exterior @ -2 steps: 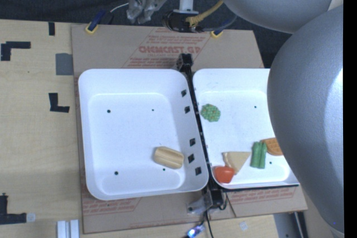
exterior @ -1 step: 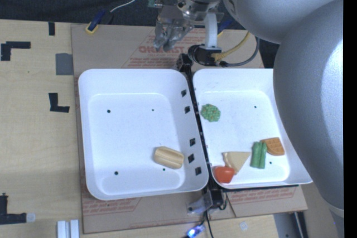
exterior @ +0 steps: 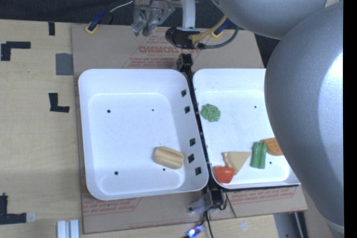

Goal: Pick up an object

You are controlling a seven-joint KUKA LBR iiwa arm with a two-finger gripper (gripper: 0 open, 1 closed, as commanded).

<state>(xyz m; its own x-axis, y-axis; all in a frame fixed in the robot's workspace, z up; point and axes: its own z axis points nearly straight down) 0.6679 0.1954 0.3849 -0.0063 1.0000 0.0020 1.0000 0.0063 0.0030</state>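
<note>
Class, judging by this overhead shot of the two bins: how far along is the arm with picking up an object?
Done: nothing looks picked. The bread roll lies in the left bin; broccoli, cheese wedge and tomato lie in the right bin.
In hand: nothing; the gripper sits beyond the bins.
Left: descend, grasp, lift.

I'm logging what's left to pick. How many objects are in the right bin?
5: a green broccoli piece near the divider, a red piece at the front corner, a tan wedge, a green stick, and an orange piece partly behind the arm, which may hide more.
</note>
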